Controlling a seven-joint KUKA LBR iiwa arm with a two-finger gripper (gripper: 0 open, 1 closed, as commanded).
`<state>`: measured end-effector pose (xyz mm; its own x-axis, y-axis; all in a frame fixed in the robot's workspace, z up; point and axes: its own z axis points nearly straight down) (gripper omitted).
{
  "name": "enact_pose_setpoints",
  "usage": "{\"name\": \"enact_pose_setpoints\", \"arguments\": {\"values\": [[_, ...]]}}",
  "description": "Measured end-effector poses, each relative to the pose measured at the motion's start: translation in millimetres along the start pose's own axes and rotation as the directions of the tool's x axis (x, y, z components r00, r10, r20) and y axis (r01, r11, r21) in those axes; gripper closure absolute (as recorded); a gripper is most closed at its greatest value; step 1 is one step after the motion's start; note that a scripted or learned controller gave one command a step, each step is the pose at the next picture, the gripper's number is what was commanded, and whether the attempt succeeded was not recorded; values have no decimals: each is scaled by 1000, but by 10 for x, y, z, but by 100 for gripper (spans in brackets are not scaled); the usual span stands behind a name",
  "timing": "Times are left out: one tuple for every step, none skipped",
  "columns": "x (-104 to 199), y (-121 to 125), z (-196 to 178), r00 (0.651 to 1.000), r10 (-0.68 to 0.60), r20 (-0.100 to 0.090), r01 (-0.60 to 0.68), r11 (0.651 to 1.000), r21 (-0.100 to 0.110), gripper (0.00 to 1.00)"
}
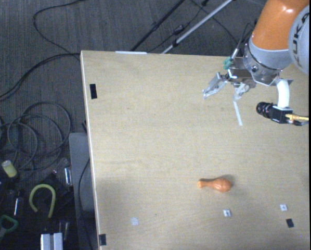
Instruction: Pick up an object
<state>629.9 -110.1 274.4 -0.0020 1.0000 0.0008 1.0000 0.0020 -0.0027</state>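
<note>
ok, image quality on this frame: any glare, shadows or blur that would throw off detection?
Camera view: light is even and no glare shows on the tan board; the orange bulb-shaped object is sharp enough and casts only a faint shadow; the gripper is slightly soft and its pale parts blend with the board; the floor at left is dim, though its cables stay readable.

Orange-banded grey arm (280, 30), metallic 2-finger pincer (227, 90).

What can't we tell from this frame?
- gripper: fingers small and blurred in the camera view; open or shut is unclear.
- arm: cut off by the top and right edges.
- small markers near the orange object: too small to identify.
- Bench: its near edge cut off at the bottom.
</note>
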Motion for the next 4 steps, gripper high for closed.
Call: {"name": "enact_pose_setpoints", "arguments": {"values": [[-444,-171,-151,992,-129,4,129,992,-2,0],[-684,293,583,956,-295,3,295,956,-1,0],[-529,390,1753,864,-504,2,504,864,-2,0],[-512,399,1656,864,-504,0,504,864,-6,100]]}}
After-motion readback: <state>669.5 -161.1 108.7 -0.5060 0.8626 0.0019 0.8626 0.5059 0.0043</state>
